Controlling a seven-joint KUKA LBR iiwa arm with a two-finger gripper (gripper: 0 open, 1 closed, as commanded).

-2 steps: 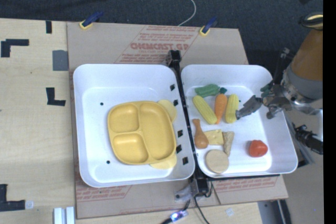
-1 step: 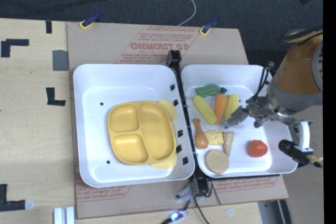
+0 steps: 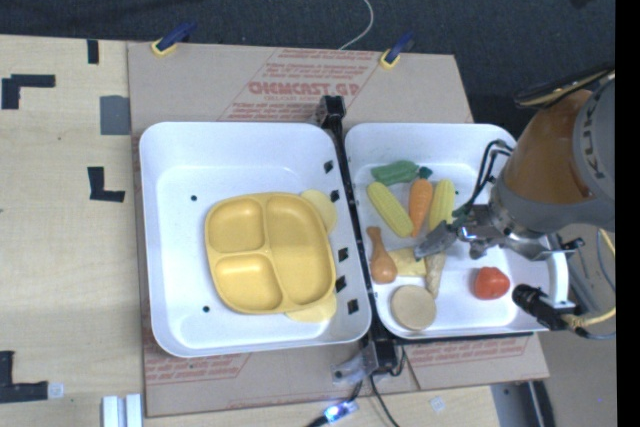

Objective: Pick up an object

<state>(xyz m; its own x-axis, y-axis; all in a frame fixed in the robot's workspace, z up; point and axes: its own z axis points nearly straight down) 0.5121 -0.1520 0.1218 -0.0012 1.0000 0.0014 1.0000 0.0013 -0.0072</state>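
The right bin (image 3: 455, 137) holds toy food: a green bean pod (image 3: 396, 172), a yellow corn cob (image 3: 388, 209), an orange carrot (image 3: 419, 202), a second yellow corn (image 3: 441, 202), a tan drumstick (image 3: 381, 258), a round beige biscuit (image 3: 412, 307) and a red tomato (image 3: 490, 283). My gripper (image 3: 436, 242) hangs low in the middle of this bin, just below the carrot and second corn and above a pale yellow piece (image 3: 434, 273). Its dark fingers point left. I see nothing held between them.
The left bin (image 3: 170, 165) contains a yellow divided plate (image 3: 268, 250) lying over a paler yellow piece. The grey arm with its orange band (image 3: 545, 165) covers the right bin's right side. A cable runs across the dark floor behind the cardboard sheet.
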